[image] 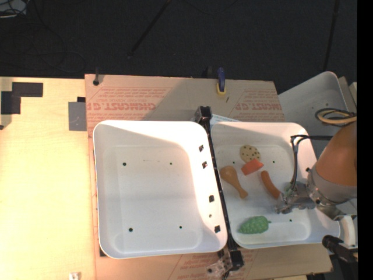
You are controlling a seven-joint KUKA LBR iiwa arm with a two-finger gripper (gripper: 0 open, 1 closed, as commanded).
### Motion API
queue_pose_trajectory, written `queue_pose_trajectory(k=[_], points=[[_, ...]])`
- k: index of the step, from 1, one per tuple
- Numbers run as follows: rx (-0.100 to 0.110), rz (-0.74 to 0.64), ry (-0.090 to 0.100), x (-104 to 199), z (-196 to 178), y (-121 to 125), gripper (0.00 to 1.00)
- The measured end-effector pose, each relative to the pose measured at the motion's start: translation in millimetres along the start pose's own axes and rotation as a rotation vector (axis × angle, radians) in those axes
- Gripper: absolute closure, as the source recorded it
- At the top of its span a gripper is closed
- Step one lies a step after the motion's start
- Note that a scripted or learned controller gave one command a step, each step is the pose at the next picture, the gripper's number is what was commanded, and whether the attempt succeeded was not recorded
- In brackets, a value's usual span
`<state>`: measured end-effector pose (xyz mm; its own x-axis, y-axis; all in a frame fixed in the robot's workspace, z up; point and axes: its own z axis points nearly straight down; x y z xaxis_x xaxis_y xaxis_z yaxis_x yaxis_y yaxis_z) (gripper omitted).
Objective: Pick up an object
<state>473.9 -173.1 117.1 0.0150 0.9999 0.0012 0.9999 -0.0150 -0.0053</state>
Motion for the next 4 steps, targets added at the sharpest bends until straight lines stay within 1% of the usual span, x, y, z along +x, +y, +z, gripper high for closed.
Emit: queue_pose_trajectory(k=[4], points=[[0.006, 0.005, 0.002, -3, -37, -1, 1.00]])
